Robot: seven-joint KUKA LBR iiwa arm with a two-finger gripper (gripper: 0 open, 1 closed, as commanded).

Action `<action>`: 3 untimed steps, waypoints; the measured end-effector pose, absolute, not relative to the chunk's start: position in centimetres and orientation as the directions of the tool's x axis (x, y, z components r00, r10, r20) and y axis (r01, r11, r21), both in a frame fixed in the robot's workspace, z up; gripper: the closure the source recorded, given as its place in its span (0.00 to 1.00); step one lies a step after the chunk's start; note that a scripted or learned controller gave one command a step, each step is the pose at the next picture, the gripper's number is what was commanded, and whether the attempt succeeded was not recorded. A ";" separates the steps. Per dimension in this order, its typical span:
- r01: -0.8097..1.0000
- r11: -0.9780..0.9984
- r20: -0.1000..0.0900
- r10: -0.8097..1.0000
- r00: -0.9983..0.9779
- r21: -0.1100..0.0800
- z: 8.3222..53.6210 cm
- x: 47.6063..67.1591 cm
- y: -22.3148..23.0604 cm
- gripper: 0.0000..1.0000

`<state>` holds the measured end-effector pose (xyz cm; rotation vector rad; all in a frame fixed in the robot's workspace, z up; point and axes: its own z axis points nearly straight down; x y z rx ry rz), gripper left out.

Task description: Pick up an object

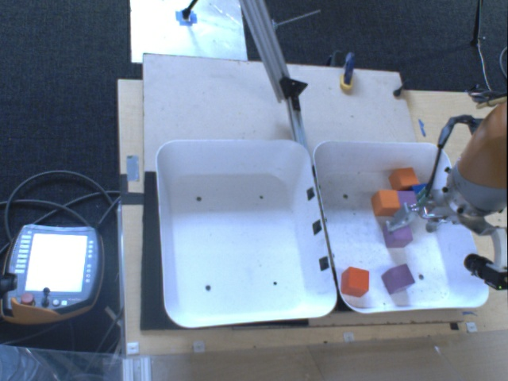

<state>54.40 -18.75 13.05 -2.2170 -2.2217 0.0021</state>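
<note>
While the arm [484, 161] reaches in from the right edge of the frame, its gripper [413, 213] sits low in the right bin [349, 165], over a purple block [398, 234] — whether its fingers are spread or closed on anything I cannot tell. Just above it lie two orange cubes: one [386, 202] close to the gripper's left, another [403, 178] up and to the right, with a scrap of blue [420, 189] between them and the wrist. Toward the bin's lower wall rest a third orange cube [355, 281] and a second purple block [398, 277], a little apart from each other.

To the left stands the left bin [182, 213], white, with a few small dark dots on its floor. Both bins sit on a pale speckled board [214, 94] over a light wooden bench [131, 109] — dark carpet [63, 70] surrounds it. A grey metal pole [266, 38] slants from the top of the frame down to the gap between the bins. At the lower left lies a teach pendant [51, 272] with a bright screen, its black cable [48, 185] looping above it. A yellow-and-blue clamp [348, 74] grips the board's upper edge.
</note>
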 end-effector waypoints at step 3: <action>1.000 0.004 -0.002 1.000 -0.004 0.006 14.8 55.3 -19.3 1.00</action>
